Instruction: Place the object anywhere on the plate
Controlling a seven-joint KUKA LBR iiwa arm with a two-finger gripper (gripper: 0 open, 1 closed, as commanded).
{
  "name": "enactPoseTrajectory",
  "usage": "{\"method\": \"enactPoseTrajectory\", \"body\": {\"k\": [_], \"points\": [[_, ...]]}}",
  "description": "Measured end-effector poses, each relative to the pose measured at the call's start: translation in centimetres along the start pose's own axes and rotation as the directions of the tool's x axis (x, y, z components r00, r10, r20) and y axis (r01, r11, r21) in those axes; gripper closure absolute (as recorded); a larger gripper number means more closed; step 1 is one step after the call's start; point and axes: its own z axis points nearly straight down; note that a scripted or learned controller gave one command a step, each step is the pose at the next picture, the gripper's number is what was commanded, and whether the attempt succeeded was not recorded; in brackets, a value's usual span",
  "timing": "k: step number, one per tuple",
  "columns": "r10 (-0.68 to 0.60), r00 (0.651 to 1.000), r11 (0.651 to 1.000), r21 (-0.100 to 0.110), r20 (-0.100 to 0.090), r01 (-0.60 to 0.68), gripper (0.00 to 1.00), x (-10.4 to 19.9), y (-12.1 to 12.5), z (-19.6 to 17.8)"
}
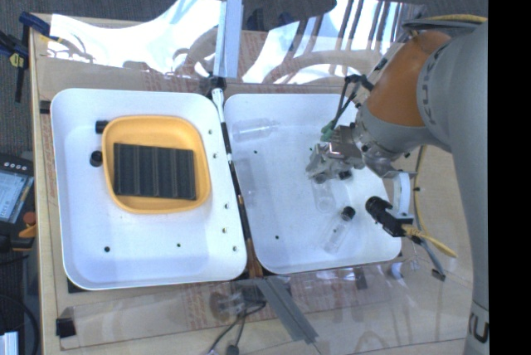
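A yellow plate [154,134] with a dark ridged middle lies in the left bin [75,245]. In the right bin [274,245], a small clear vial with a black cap [338,230] lies near the front. A second clear piece [322,196] lies just behind it, and a faint clear item [255,129] rests near the back left. My gripper [329,166] hangs low over the right bin's middle right, just above the second clear piece. Nothing is visibly held.
The two bins meet at a ridge [232,179] between plate and gripper. The grey arm with its orange band [398,92] covers the right bin's far right. A black and yellow fitting [390,219] sits by that bin's right rim.
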Motion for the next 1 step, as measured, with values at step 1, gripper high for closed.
{"method": "enactPoseTrajectory", "body": {"k": [1], "points": [[-0.127, 0.992, 0.992, -0.003, 0.002, 0.127, 1.00, 4.79, 2.49, -9.44]]}}
